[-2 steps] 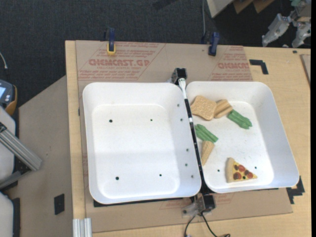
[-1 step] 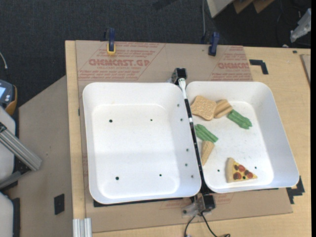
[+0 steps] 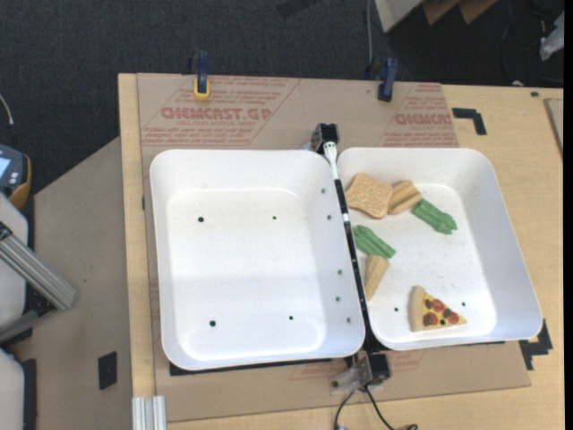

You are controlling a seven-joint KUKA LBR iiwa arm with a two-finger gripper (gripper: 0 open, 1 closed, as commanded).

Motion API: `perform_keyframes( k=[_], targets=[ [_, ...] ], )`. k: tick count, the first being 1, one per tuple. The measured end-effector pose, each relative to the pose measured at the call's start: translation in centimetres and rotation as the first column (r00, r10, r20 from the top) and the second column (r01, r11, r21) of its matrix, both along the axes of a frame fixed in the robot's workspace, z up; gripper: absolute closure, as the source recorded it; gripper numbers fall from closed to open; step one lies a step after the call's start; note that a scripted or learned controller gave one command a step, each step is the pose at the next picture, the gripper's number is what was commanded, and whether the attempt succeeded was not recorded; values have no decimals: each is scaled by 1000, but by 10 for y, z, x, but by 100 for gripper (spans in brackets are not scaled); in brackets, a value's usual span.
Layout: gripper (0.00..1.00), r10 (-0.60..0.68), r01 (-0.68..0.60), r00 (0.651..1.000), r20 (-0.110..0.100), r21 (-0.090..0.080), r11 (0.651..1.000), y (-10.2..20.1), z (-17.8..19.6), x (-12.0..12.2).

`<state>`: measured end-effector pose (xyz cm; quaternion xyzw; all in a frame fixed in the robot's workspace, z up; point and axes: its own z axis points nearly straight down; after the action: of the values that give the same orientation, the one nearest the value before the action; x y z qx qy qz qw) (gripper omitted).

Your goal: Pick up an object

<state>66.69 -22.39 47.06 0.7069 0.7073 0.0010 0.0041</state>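
Looking down: two shallow white bins sit side by side on a brown board [image 3: 224,112] printed CHEMCAST, their inner rims touching down the middle.
Left bin [image 3: 163,240]: plain white floor with four small dark dots on it.
Right bin [image 3: 503,231]: here's where all the toy food is, six pieces in all.
Toast slice [image 3: 368,194]: lying flat at about 10 o'clock in the right bin, close to the divide.
Small bread piece [image 3: 404,196]: touching the toast's 3 o'clock edge, tilted.
Green pod [image 3: 435,215]: at 12 o'clock from the bin's centre, its tip just beside the small bread piece.
Second green pod [image 3: 372,241]: at 9 o'clock, near the inner wall, angled down to the right.
Tan wedge [image 3: 374,274]: at 8 o'clock, its top touching the second green pod's lower end.
Pizza slice [image 3: 433,311]: at 6 o'clock, alone near the front wall, red toppings up, well apart from the rest.
Gripper: can't tell how far open it is, nor whether it has hold of anything.
Food relative to gripper: cannot tell; every piece lies flat on the bin floor.
Clamps: a yellow-and-blue clamp [image 3: 201,73] and a blue clamp [image 3: 387,78] grip the board's 12 o'clock edge.
Cable [image 3: 358,401]: trails off the board at 6 o'clock, below the divide.
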Motion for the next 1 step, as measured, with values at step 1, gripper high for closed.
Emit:
perform_keyframes(
  k=[1],
  targets=[
    [0,1,-1,1000,1,-1,1000,0,44,0]
  ],
)
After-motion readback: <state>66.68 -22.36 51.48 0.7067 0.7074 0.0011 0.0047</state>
